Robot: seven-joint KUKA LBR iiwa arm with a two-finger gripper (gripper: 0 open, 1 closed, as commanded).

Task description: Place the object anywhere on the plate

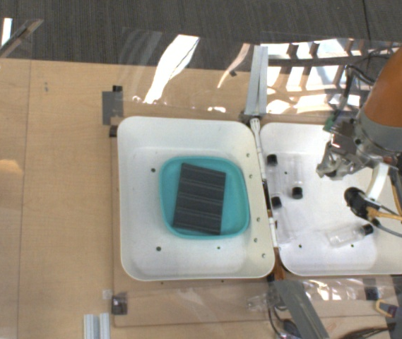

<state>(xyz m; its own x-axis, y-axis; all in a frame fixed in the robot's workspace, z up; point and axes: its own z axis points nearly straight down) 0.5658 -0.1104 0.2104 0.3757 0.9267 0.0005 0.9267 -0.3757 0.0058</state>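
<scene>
A dark grey ribbed rectangular block is seen lying flat on the teal square plate, in the left white bin. At upper right, the gripper hangs over the right bin; its grip state cannot be told, perhaps from glare.

No legible text, labels or numbers.

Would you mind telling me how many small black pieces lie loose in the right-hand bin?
3. One piece sits near the bin's upper left, one nearer the middle, and one by the left wall. The arm covers the bin's right part, so more may be hidden.
</scene>
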